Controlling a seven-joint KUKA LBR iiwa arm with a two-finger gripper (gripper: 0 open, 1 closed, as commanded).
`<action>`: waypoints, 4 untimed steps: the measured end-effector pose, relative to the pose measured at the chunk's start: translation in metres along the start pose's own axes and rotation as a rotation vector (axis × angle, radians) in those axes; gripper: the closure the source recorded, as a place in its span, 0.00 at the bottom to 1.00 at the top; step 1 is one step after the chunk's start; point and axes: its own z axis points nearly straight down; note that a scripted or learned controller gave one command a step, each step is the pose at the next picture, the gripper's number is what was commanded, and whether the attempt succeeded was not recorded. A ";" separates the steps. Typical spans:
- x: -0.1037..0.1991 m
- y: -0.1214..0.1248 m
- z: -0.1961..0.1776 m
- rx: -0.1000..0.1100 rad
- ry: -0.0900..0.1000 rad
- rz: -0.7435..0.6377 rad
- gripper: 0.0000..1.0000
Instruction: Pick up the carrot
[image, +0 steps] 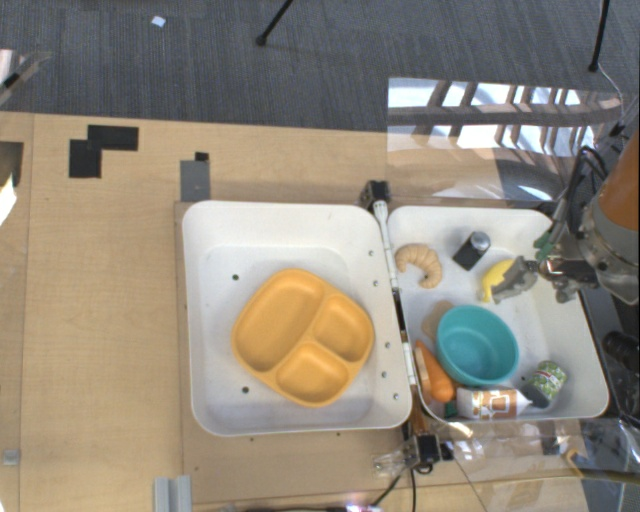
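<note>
Since the carrot (433, 372) lies untouched against the left wall of the right bin (596, 398), the pickup has, by my judgement, not begun in earnest. The gripper (527, 277) hangs over the upper right part of that bin, with the carrot well away from it, down and to the left past the teal bowl (478, 344). The jaws appear slightly apart and clamp nothing; a yellow banana (491, 282) sits just beside their tips, though I cannot tell whether they touch it. What remains: cross over the bowl, descend, close on the carrot, lift.
</note>
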 end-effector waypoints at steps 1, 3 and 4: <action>0.045 0.011 0.039 0.003 0.002 -0.045 0.00; 0.112 -0.010 0.098 0.000 0.003 -0.457 0.00; 0.122 -0.010 0.098 -0.001 0.002 -0.735 0.00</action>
